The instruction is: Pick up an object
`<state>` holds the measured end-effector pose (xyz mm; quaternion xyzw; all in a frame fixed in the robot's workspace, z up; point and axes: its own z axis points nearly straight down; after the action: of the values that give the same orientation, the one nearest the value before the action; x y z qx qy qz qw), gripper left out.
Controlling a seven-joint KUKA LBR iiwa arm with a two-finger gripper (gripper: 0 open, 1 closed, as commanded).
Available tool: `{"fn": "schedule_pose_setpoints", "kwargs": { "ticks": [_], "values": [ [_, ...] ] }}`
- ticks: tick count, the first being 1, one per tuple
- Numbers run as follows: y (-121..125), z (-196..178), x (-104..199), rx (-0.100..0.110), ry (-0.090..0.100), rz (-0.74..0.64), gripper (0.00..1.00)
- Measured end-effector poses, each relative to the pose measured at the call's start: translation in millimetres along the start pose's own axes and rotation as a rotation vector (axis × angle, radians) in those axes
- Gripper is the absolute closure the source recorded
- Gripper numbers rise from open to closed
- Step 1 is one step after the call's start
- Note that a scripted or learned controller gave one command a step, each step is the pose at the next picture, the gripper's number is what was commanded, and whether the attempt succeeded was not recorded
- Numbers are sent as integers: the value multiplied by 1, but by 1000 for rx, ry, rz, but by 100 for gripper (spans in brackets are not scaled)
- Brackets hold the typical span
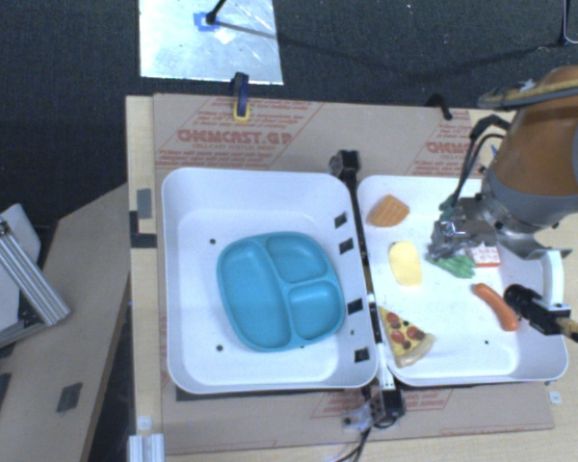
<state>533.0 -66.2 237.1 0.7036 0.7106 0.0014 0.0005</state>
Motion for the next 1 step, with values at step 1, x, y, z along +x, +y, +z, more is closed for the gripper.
{"fn": "schedule_pose_setpoints", "kwargs": {
  "ticks": [1],
  "values": [
    [11, 11, 53, 1, 0, 0, 100]
  ]
}}
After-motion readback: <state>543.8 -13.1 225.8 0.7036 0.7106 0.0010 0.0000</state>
